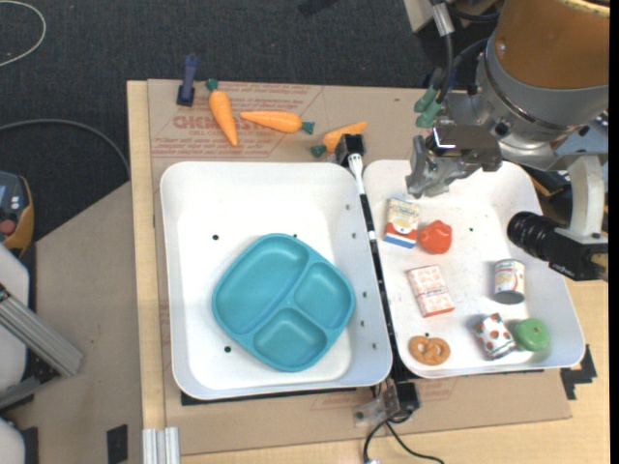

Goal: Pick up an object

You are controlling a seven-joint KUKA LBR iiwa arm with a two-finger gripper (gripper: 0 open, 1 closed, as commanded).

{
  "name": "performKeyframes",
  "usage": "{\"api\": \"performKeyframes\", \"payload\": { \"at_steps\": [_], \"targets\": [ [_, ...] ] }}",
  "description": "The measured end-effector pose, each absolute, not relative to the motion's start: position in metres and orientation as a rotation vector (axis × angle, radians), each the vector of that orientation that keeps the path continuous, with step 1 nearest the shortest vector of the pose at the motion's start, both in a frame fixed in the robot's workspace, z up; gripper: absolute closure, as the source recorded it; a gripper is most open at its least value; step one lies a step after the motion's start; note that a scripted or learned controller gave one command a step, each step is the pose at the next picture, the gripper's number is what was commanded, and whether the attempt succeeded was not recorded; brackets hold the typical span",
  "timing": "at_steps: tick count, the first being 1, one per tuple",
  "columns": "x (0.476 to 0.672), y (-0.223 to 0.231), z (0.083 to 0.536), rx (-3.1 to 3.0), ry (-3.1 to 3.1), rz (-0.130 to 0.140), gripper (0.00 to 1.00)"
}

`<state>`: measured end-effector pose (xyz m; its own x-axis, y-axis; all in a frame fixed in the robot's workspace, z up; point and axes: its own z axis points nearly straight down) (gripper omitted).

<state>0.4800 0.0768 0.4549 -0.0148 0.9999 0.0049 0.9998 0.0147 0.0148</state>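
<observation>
While nothing is being held yet, the gripper [422, 184] is being hung above the carton [401, 221]; its finger state cannot be told.

Red print on the cardboard sheet [280, 100] under the bins — too faint to read; small packets' labels illegible too

Cardboard-topped bench [145, 259] bears two white bins [184, 259], three carrots [223, 116] and a blue clip [187, 80]
</observation>
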Motion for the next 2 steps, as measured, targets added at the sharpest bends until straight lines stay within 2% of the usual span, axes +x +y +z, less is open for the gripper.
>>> {"api": "performKeyframes", "payload": {
  "at_steps": [1,2],
  "targets": [
    [0.477,0.098,0.3,2.228,2.229,-0.022,1.0],
    [0.48,0.097,0.319,2.221,2.22,0.003,1.0]
  ]
}}
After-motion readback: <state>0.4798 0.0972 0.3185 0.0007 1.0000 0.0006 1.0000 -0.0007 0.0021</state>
